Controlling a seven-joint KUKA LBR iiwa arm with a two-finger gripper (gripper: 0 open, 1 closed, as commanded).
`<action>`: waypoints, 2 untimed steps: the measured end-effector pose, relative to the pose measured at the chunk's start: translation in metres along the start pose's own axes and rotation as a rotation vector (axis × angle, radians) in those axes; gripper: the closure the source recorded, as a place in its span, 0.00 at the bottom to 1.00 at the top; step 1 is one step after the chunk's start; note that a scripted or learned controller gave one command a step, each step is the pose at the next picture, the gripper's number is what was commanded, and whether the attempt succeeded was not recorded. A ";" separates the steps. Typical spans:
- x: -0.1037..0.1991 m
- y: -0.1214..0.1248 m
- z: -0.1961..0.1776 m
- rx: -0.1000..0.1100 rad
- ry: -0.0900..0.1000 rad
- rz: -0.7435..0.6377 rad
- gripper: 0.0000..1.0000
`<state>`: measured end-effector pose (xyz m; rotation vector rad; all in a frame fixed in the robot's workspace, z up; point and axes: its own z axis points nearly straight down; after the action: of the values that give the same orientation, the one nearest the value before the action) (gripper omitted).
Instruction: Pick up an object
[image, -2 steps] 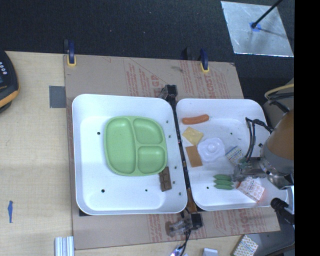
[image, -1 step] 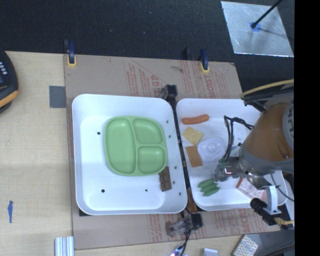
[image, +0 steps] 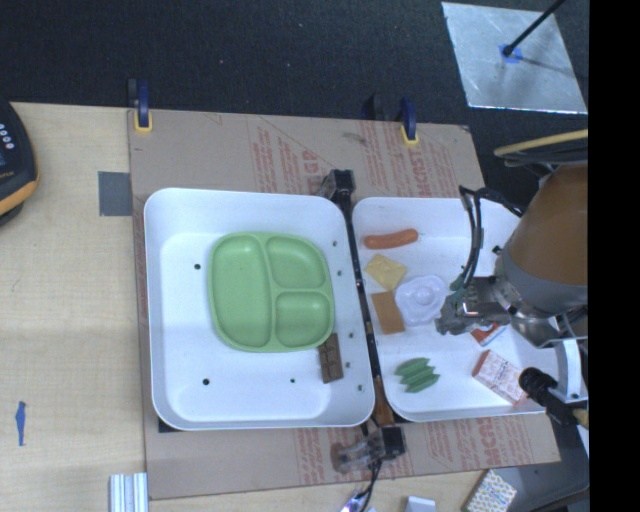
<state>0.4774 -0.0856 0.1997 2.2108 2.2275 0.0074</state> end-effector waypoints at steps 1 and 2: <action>-0.002 -0.001 0.005 0.009 0.000 0.003 0.00; -0.074 0.050 -0.010 0.002 -0.006 0.008 0.00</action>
<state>0.5275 -0.1593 0.2099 2.2181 2.2165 -0.0011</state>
